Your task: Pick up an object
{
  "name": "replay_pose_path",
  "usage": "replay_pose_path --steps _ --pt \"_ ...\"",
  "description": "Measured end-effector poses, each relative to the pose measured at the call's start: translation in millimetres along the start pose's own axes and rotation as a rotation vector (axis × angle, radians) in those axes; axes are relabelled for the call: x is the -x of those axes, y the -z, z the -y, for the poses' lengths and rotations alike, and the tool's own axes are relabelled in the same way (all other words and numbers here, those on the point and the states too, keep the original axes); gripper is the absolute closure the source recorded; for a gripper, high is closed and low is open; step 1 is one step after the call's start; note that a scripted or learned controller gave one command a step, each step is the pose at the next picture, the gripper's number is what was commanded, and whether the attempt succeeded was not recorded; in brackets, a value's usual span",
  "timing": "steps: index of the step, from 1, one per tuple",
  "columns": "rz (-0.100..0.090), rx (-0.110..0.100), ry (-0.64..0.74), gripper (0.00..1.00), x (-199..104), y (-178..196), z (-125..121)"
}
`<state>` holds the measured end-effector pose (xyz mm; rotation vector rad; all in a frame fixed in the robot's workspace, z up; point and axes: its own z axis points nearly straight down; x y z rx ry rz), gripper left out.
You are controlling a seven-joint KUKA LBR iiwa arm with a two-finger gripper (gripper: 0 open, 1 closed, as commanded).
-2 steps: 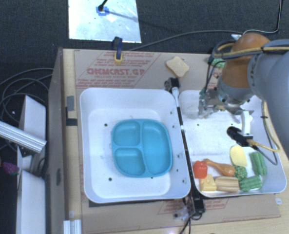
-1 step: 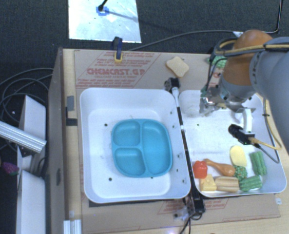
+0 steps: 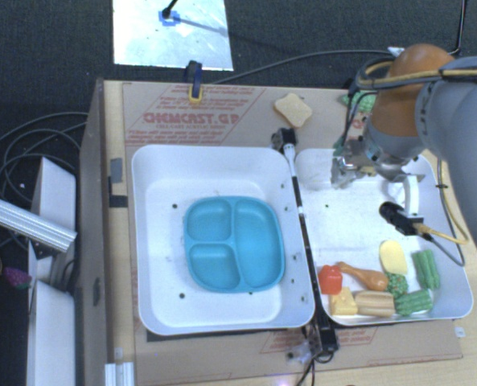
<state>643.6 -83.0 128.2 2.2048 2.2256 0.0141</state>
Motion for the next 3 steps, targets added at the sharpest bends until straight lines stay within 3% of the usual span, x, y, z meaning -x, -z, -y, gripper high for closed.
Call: replay_pose_path --steps 3 --pt "-0.002 0.009 0.003 1.0 -1 32 -3"
